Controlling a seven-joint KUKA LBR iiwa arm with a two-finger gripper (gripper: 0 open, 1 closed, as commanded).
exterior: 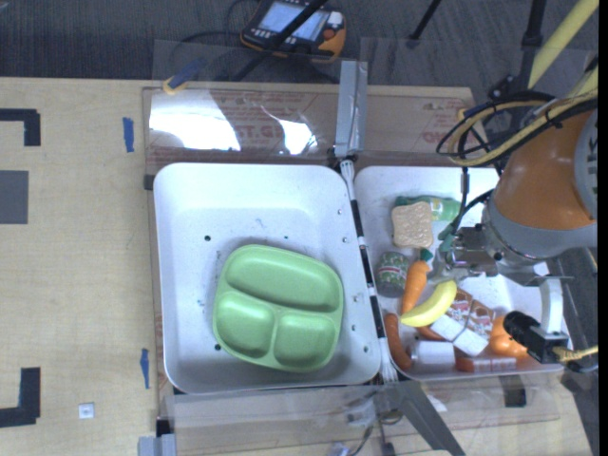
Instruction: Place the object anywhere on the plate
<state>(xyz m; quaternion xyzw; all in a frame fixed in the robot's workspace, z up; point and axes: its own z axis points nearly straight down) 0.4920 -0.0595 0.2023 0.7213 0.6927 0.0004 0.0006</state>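
We look down on a pale wooden bench [76, 283] that bears two shallow white bins side by side, with dark floor and a handheld pendant [290, 25] beyond its far edge. The left bin [190, 198] holds the green plate [277, 305], a three-part dish lying flat near the bin's front, with nothing on it. The right bin [532, 373] is crowded with toy food. The arm [546, 183] reaches in over that bin from the right, and the gripper [463, 253] hangs at its middle; whether it is spread or closed we cannot tell, and we see nothing held.

Just below and left of the gripper lie a banana [427, 305] and a carrot [414, 286], touching one another, with a slice of bread [412, 224] further back and a small tin [391, 274] beside the carrot.

In our judgement the crowding is the risk: a grasp could catch two pieces, or slip off the banana's curved skin. A carry across could also clip the rims between the bins.
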